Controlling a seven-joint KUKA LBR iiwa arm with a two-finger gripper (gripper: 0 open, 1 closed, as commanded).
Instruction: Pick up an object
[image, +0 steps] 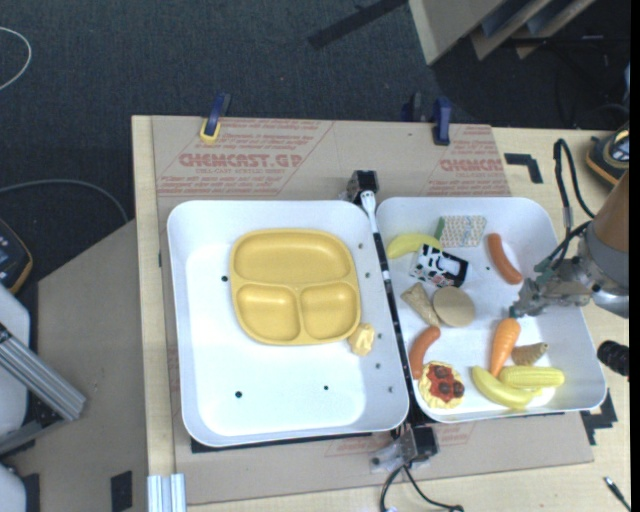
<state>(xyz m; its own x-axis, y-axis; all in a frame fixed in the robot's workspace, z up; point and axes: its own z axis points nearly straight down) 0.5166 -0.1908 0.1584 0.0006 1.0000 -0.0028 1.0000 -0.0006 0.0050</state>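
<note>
The right bin (530, 215) holds several toy foods. Among them are an orange carrot (503, 344), a red sausage (505, 258), a second sausage (424, 350), a small pizza (443, 384), yellow bananas (516, 385), a yellow banana (410, 244), a round tan cookie (453, 306), a black-and-white piece (441, 266), a checkered piece (462, 230) and a brown piece (530, 352). My gripper (527, 302) reaches in from the right. It hangs low over the bin's right side, just above the carrot's upper end and below the red sausage. Nothing visibly sits in it.
The left bin (200, 370) bears a yellow divided plate (295, 283) and a small yellow piece (362, 341) by its right wall. A black divider clamp (364, 186) sits between the bins. Cables run along the bench's right edge (565, 190).
</note>
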